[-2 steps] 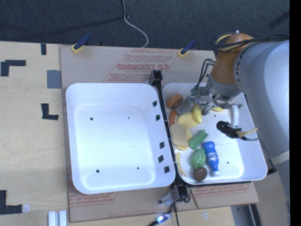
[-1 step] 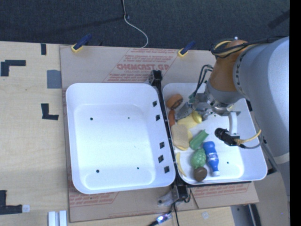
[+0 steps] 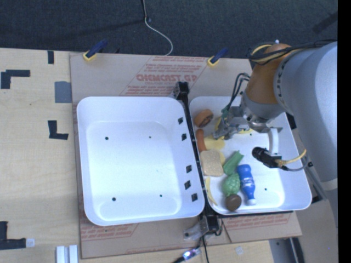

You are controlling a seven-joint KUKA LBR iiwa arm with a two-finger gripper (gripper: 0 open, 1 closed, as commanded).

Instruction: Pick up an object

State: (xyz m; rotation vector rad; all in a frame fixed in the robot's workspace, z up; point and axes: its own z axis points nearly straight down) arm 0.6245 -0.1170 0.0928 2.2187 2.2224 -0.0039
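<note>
The grey arm (image 3: 307, 92), orange band above its wrist, reaches in from the right over the right-hand bin (image 3: 293, 199) of two shallow white bins on the worktop (image 3: 33, 163). Its hand (image 3: 226, 126) is lowered at the upper left part of that bin, just above a yellow piece (image 3: 215, 143) lying near the bin's left wall; whether the hand is apart or together cannot be told from this angle, and nothing is seen gripped in it.

The objects are crowded into the left half of the right bin. A brown rounded item (image 3: 204, 116) sits at the upper left corner, with an orange-red sausage-shaped piece (image 3: 201, 139) below it, long axis running up and down along the wall. A tan slice (image 3: 211, 163) lies just below the yellow piece. A green wedge (image 3: 233, 161) slants from upper right to lower left beside it. A blue bottle (image 3: 247, 183) lies flat, its long axis near vertical, white end toward the near edge. A green round item (image 3: 231, 185) touches the bottle's left side, and a brown ball (image 3: 233, 202) rests below both.

The left bin (image 3: 88, 119) lies beside it.
</note>
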